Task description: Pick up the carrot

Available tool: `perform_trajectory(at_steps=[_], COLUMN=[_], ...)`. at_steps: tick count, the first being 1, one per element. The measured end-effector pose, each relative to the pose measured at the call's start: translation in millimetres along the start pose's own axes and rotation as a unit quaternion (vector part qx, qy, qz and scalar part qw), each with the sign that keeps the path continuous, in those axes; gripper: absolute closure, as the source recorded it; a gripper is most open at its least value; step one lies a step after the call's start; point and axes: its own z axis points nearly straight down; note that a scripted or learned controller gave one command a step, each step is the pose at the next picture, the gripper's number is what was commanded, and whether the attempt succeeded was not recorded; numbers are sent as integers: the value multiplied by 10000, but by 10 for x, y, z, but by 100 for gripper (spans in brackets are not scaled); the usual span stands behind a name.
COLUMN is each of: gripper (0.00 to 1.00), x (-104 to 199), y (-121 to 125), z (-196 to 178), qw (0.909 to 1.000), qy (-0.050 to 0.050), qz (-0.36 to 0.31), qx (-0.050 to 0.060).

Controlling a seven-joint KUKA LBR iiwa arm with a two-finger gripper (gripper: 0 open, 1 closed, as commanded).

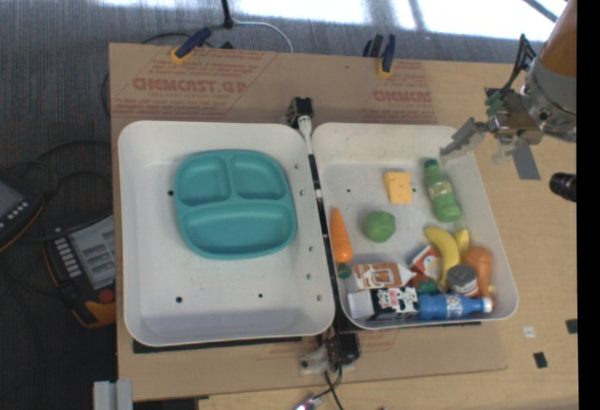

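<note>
The carrot (340,236) is a small orange cone with a green tip. It lies against the left wall of the right bin (487,211), next to the divider between the bins. My gripper (492,147) hangs over the bin's far right corner, well to the right of the carrot and higher up. Its two grey fingers are spread open with nothing between them.
The right bin also holds a yellow cheese wedge (398,186), a green bottle (442,190), a green lime (380,226), a banana (448,247), a carton (382,275), a can (461,280) and a blue bottle (452,307). A teal divided plate (234,202) lies in the left bin (150,296).
</note>
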Motion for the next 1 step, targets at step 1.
perform_trajectory(at_steps=[1], gripper=[0], x=[394], y=[-242], z=[1530], qw=[9996], qy=[2], qz=[277], qx=[-3])
